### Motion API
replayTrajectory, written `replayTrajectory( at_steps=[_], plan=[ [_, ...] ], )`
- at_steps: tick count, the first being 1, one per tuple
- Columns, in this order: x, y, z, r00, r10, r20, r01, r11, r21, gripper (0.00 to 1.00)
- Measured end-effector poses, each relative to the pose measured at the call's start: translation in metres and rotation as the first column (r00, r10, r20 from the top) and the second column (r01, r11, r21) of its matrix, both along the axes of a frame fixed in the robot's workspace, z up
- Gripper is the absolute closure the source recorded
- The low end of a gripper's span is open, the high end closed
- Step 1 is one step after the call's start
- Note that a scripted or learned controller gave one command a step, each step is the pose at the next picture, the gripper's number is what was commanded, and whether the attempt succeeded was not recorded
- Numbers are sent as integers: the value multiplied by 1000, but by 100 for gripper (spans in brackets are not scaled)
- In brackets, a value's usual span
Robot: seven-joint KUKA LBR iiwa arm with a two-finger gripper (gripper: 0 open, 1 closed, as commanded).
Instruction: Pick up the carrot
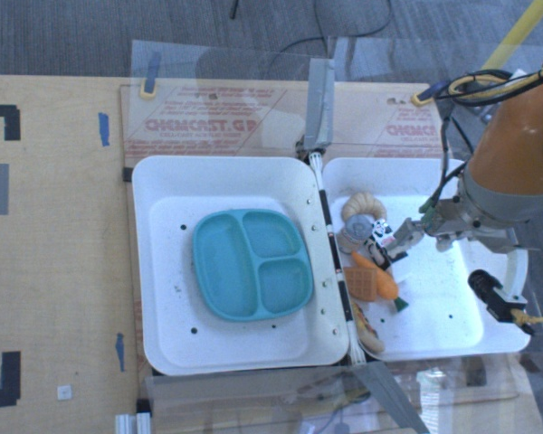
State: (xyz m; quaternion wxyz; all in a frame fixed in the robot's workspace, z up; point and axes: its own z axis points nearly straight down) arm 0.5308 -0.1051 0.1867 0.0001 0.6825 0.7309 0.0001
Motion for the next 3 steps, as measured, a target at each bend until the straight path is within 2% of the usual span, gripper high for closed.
replayTrajectory(
  at_steps=[1, 2, 3],
  plan=[
    [-25, 10, -91, 994, -106, 4, 106, 994, -1, 0],
    [-25, 8, -82, 994, -111, 5, 111, 994, -1, 100],
    [-21, 77, -2, 962, 273, 1, -273, 962, 0, 100]
  ],
)
